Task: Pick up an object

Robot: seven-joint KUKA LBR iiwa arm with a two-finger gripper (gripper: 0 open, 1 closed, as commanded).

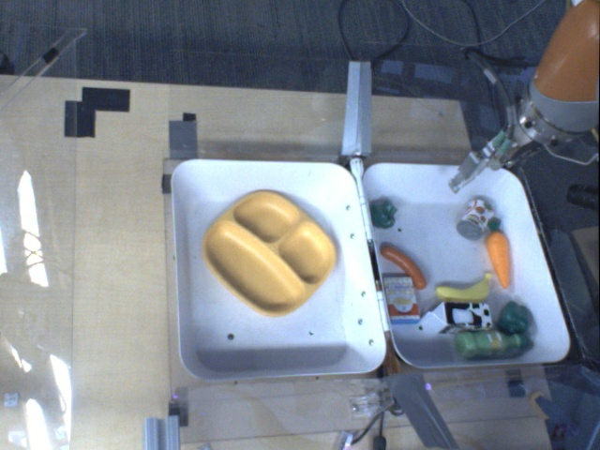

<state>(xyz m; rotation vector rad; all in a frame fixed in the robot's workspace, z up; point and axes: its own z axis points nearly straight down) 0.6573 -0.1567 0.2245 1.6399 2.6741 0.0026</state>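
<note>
Near edge of the frame: the wooden bench carries two shallow white bins side by side.

Left bin, centre-left of the frame: holds one yellow three-section tray, resting near the middle of the bin floor, apart from all walls.

Right bin, lower right of the frame: holds the small objects. Contents, nearest first:
- Green bottle, lying on its side along the bottom wall.
- Dark green vegetable, just above the bottle's right end.
- Black-and-white carton, touching or just beside the bottle.
- Small box with a red and white label, near the bin's left wall.
- Banana, lying roughly level, just above the carton.
- Sausage, red, slanting from upper left to lower right, just above the box.
- Carrot, pointing down, near the right wall.
- Tin can, tipped, just above and left of the carrot.
- Small green object, near the upper left corner of this bin.

Far side, upper right of the frame: the arm with its orange band enters from the right. The gripper sits over the upper edge of the right bin, above and just left of the tin can, apart from it. Whether the jaws are apart or together cannot be told at this resolution. Nothing is visible between them.

Black cables loop on the dark floor along the top of the frame.
</note>
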